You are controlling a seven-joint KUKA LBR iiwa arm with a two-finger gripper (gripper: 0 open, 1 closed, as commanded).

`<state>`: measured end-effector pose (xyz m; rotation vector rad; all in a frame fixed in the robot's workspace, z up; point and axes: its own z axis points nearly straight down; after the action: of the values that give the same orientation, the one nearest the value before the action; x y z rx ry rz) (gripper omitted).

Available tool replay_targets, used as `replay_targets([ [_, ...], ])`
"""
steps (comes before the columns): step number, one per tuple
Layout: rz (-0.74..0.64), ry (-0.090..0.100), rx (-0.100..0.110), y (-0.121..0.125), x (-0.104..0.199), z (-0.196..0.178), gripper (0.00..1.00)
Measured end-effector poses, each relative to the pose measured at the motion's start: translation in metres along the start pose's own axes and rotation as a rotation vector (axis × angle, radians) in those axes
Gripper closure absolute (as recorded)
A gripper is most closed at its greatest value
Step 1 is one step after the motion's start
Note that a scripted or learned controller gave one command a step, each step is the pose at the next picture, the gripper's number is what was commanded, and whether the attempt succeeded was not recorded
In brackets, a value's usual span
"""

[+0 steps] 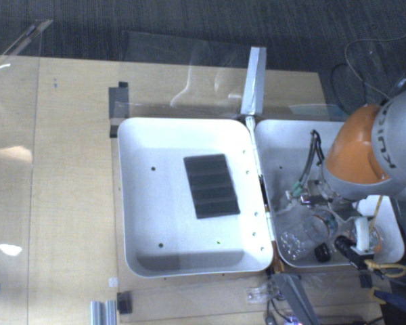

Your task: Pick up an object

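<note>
Wooden bench [61, 181], right bin [281, 147] cluttered — gripper [311, 205] low, claw state impossible to tell; could snag cables [315, 151] or slip off clear plastic [299, 237].

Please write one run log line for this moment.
arm: over right bin | tool: low among clutter | left bin: dark ridged pad

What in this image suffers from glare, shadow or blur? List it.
Camera view: soft glare streaks the clear plastic sheet behind the bins; a grey shadow lies along the near inner wall of the left white bin; the dark ribbed rectangular pad reads sharp; the clear plastic items in the right white bin are hard to resolve under the grey arm's orange band.
</note>
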<state>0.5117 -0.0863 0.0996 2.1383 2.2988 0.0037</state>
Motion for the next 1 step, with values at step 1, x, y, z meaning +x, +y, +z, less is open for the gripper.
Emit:
replay_targets([
  [1, -0.023, -0.002, -0.011, 0.0585, -0.0112, 0.0104, 0.0],
])
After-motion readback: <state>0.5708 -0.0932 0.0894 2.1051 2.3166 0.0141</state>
